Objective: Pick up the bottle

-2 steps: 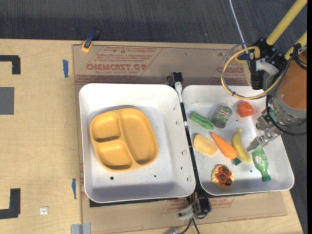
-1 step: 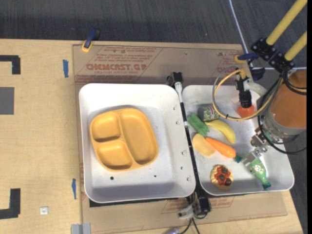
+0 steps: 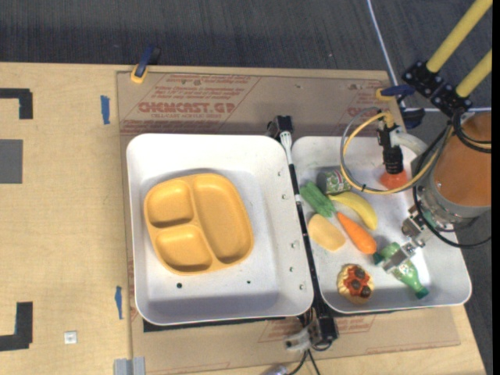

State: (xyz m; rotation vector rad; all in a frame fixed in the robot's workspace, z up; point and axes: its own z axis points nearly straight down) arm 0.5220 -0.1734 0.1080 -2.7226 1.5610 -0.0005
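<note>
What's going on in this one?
A robot arm reaches in from the right over the right bin, and its hand is down at the green bottle near that bin's front right corner. Whether it has hold of the bottle is hard to tell from here. A banana, a carrot and other toy foods lie beside it. The left bin holds a yellow divided plate.
</note>
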